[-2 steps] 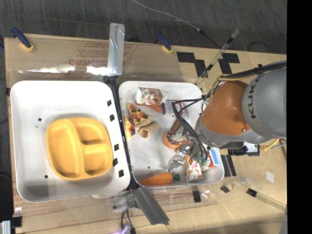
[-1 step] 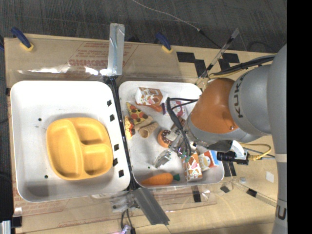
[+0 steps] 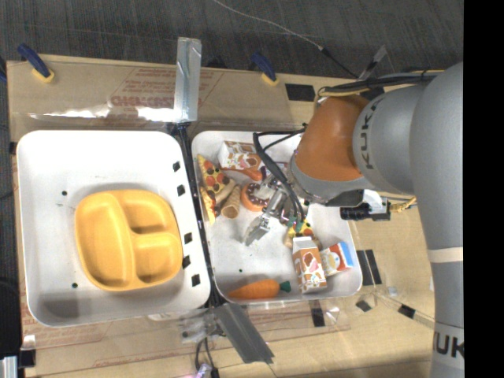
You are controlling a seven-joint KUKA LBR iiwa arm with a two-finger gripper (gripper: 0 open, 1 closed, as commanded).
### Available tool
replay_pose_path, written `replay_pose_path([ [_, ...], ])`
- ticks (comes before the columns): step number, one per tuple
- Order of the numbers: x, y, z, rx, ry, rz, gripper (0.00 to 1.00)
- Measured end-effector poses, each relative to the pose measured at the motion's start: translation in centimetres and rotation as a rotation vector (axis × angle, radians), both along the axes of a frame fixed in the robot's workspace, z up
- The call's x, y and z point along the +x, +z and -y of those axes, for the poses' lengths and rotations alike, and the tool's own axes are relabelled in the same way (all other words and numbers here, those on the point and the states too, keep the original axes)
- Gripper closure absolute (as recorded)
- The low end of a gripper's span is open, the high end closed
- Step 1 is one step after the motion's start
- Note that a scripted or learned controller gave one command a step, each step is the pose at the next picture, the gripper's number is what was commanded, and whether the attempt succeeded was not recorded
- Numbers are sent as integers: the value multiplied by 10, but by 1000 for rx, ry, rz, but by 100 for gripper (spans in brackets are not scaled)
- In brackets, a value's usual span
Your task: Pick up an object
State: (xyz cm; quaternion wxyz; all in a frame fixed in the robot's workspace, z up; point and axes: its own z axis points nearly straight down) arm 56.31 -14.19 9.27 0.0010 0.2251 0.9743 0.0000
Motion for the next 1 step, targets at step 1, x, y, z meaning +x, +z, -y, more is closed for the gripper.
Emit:
replay_pose_path([
  [1,2,11,0,-2,7,5,100],
])
